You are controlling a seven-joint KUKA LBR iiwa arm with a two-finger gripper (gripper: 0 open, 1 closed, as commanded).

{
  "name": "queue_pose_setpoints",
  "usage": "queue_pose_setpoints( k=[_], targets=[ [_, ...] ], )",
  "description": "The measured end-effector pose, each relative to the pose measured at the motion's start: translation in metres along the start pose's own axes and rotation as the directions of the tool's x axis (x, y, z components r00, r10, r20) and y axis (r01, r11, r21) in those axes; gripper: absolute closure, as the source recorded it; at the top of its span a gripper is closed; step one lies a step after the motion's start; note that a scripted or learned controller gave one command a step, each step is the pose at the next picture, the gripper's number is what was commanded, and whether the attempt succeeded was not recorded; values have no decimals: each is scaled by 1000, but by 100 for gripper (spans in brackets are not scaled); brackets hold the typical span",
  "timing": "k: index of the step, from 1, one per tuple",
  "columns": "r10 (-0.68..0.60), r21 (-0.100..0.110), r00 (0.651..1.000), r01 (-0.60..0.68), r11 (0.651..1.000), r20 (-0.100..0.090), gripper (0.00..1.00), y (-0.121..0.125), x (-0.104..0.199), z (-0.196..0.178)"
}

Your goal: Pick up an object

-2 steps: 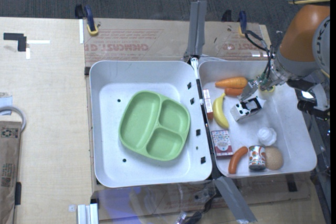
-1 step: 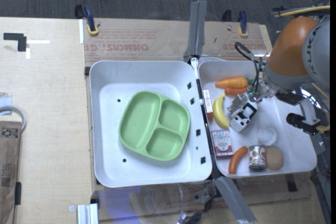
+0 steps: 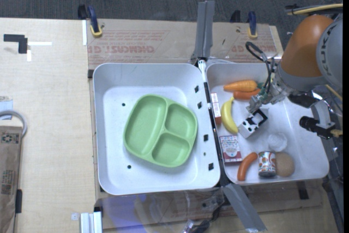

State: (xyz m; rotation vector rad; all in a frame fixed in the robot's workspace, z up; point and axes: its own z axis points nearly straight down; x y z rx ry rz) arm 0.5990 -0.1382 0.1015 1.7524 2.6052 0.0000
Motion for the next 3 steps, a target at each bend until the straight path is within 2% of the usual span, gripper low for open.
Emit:
queue_pose_setpoints(
  k=[1,2,3],
  targets=[
    [63,1,998,-63,998,0,100,31,50,-113],
    [32,1,999,-32,999,1,100,60,-13,-111],
    [31,1,1000,-31,1000,1,0,60,-13,-111]
  ],
)
